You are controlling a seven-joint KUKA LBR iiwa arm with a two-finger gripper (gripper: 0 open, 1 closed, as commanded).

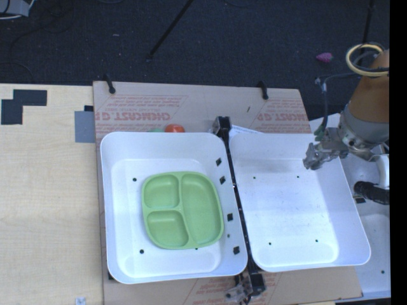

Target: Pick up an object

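Note:
A light green divided plate (pixel 182 210) with three compartments lies flat in the left white bin (pixel 121 151). A small red-orange object (pixel 174 129) sits just behind that bin's far rim, with a bit of green beside it. My gripper (pixel 314 159) hangs over the far right part of the right white bin (pixel 346 253), near its back rim, well away from the plate. Nothing shows between its fingers.
The arm's orange band (pixel 370 94) and grey wrist stand at the right edge above the right bin. A black divider clip (pixel 222 127) runs between the bins. Cardboard lies under both bins, a wooden benchtop spreads to the left, and cables hang at the back.

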